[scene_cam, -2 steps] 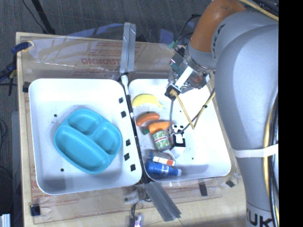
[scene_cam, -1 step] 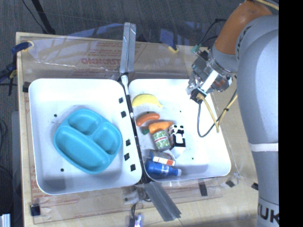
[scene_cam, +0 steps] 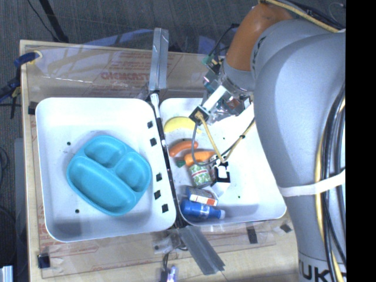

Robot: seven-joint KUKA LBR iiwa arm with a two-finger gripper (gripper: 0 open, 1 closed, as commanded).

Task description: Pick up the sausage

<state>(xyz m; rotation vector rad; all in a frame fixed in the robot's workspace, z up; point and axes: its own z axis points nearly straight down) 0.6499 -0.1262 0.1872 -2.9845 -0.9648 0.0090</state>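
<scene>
**Camera view: sausage lies left of gripper tip, crowded on all sides**

Near end of right bin [scene_cam: 258, 201]: blue bottle [scene_cam: 201, 211] lying on its side against the near wall, a small red-and-white pack [scene_cam: 203, 199] just behind it. Next back, a jar [scene_cam: 200, 174] with a green label, tilted.

Gripper [scene_cam: 221, 170] sits low in the bin, just right of the jar, close enough that they may touch. Its tip is small and dark against the white floor; how wide it is set, I cannot tell. Nothing visibly held.

Sausage [scene_cam: 183, 148], as I read it, is the orange-brown oblong farther back and to the view's left of the tip, near the wall between the bins. Long axis runs roughly across the view, left to right, with a slight tilt. A second orange piece [scene_cam: 202, 155] lies just beside it on the right, touching or nearly so; I can't be sure which of the two is the sausage. Banana [scene_cam: 178, 124] lies just behind.

Judgement: the move turns on shifting left and away from the near wall, clear of the jar, then closing across the short width. Room is tight, with the jar in front, the banana behind and the wall at left. Bin floor is smooth, so a nudge may slide it.

Left bin [scene_cam: 53, 216] holds a blue tray [scene_cam: 110, 173], well apart from all this.
</scene>
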